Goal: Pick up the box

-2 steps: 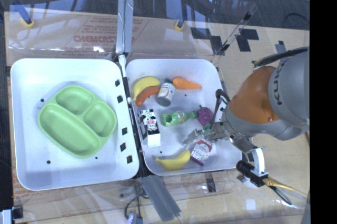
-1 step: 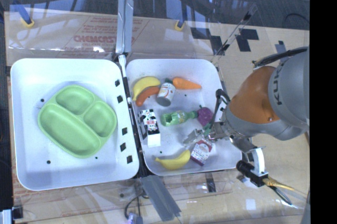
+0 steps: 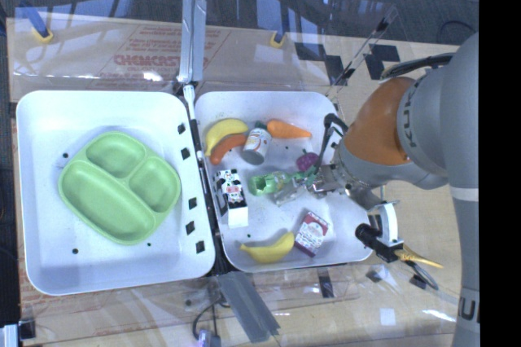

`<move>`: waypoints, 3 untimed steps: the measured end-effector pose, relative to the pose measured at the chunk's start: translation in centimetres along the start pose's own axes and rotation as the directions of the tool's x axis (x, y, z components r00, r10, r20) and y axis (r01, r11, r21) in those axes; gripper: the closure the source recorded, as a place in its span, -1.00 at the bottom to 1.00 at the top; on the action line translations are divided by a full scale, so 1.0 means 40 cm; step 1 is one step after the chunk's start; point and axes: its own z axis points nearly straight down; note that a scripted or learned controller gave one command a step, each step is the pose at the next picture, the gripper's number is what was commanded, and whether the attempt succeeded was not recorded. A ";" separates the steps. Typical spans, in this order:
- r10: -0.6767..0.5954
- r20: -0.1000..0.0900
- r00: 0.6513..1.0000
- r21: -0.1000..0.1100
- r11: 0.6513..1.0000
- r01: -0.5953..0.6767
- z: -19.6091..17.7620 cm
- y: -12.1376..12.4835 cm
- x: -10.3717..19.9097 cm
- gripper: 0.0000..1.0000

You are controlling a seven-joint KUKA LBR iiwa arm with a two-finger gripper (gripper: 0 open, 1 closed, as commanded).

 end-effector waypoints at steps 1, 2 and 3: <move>-0.005 -0.001 1.000 0.001 1.000 0.005 0.001 -0.109 -0.008 -1.00; 0.099 0.001 0.995 -0.001 0.995 -0.099 0.000 -0.109 -0.010 -1.00; 0.093 0.001 0.996 -0.001 0.996 -0.093 -0.023 -0.108 -0.009 1.00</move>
